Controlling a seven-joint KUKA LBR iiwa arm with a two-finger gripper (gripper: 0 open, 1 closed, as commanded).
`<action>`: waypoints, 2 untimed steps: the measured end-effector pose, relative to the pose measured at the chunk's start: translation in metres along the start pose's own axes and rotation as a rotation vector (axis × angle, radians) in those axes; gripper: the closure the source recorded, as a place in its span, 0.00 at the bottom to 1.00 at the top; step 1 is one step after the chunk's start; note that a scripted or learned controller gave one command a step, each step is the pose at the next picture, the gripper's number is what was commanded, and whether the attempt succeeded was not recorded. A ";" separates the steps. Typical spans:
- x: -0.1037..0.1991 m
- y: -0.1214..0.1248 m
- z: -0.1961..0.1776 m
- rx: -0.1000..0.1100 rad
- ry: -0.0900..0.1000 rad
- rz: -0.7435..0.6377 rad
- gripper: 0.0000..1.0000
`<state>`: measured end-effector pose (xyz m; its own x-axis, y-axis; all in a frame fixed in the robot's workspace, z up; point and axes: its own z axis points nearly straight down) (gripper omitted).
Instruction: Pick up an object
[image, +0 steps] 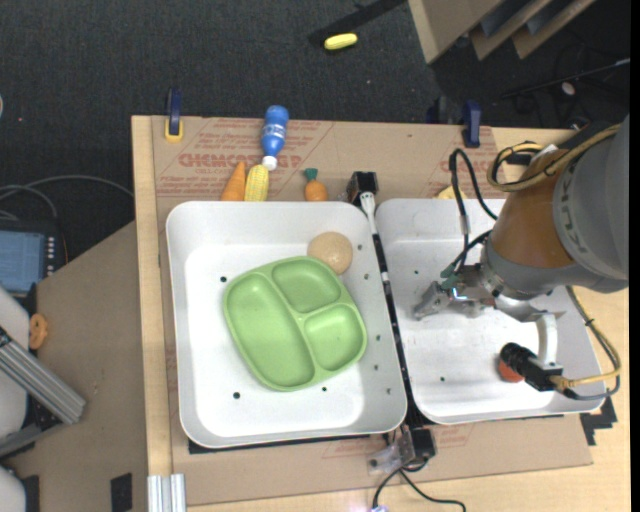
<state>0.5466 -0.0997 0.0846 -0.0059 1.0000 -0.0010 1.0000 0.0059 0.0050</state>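
My gripper (438, 298) hangs low over the left half of the right bin (440, 395), pointing left toward the divider. I see nothing in its grasp. A small red thing (510, 371) lies in the right bin near the front right, partly hidden by the wrist. In the left bin (200, 400) a green divided plate (293, 322) lies in the middle. A tan round object (331, 251) rests at the plate's back right edge, left of the gripper across the divider.
Behind the bins on the bench lie a blue and white bottle (273, 131), an orange carrot (233, 184), a yellow corn cob (257, 182), a small carrot (315, 188) and a black clip (362, 186). The arm covers the right bin's back right.
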 end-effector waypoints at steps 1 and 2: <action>-0.002 -0.003 0.000 0.004 0.000 0.005 0.00; -0.104 0.025 0.000 -0.001 -0.006 0.011 0.00</action>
<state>0.5726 -0.2031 0.0853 0.0051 1.0000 -0.0070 1.0000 -0.0051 0.0061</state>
